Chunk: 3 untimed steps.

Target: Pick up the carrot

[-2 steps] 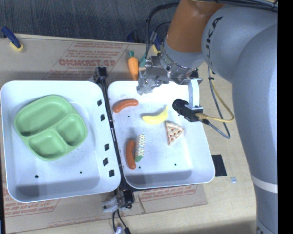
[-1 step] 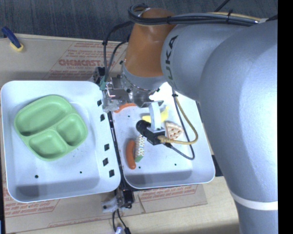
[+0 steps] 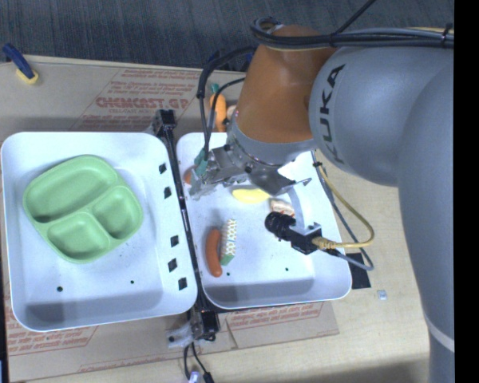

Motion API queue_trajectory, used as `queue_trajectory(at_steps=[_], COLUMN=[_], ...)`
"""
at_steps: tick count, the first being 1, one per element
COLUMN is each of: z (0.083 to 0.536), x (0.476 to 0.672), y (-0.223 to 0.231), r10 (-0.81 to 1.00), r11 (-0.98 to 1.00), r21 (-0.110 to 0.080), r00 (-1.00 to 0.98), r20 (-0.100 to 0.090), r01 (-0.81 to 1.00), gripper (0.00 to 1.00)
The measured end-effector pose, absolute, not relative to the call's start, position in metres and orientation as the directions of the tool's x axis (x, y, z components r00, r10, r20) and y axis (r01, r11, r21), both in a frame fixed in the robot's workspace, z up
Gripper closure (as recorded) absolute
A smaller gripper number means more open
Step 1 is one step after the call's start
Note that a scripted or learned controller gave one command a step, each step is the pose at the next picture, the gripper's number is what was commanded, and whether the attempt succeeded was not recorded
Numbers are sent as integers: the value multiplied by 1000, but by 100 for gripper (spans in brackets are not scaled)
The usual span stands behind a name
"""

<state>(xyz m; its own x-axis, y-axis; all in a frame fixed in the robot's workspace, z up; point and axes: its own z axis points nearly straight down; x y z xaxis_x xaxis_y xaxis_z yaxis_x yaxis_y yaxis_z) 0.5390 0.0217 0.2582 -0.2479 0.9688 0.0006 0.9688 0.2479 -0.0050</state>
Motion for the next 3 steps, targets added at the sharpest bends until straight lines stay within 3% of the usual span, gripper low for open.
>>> queue_trajectory(at_steps=[1,2,3], z=[276,277,317], x=[550,581,557], y=[-19,48,-18], r10=[816,910,662], r11=[578,414,750], r21=[-1,-2,0], r00=[-578,-414,-750], r20=[-1,-1,-3], r01=[816,910,662], gripper=[100,100,100])
